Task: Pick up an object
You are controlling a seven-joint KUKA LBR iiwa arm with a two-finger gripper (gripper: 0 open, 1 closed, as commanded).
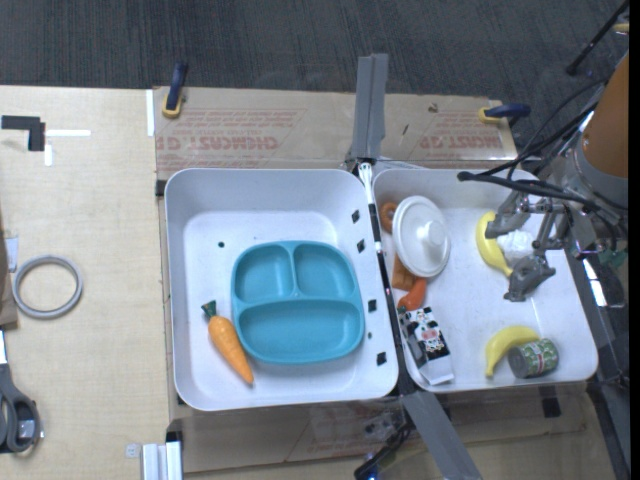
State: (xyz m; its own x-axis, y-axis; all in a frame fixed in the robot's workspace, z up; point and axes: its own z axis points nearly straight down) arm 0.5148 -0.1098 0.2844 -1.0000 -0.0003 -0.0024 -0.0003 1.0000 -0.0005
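My gripper (521,245) reaches in from the right, low over the right bin (575,313). It is open, its two fingers (527,278) spread to either side of a small white object (516,241). That object lies against a yellow banana-shaped toy (489,247). Nothing is clamped between the fingers. A second banana (507,345) and a green can (534,359) lie in the bin's near right corner. A white bowl-like lid (421,234) sits toward the bin's left side.
A cow-print carton (428,343) and orange toy pieces (410,288) lie along the right bin's left wall. The left bin (190,228) holds a blue divided plate (297,301) and a carrot (229,344). A grey tape ring (45,286) lies on the bench at left.
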